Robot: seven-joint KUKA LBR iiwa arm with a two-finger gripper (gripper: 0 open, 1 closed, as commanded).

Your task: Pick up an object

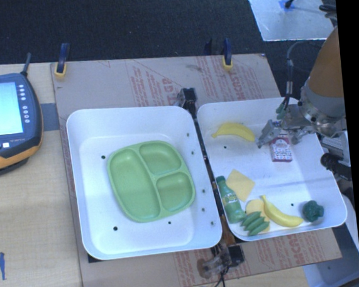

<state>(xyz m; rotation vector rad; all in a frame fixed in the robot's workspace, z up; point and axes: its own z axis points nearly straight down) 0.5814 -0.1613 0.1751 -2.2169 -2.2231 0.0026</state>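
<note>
The gripper (pixel 280 130) hangs over the red-and-white packet (pixel 282 150); I cannot tell its state; the flat packet may slip away

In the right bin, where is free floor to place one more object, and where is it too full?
Free: the right bin floor between the upper banana and the cheese slice. Crowded: the lower edge, with green bottle, pea pods, second banana and broccoli.
</note>
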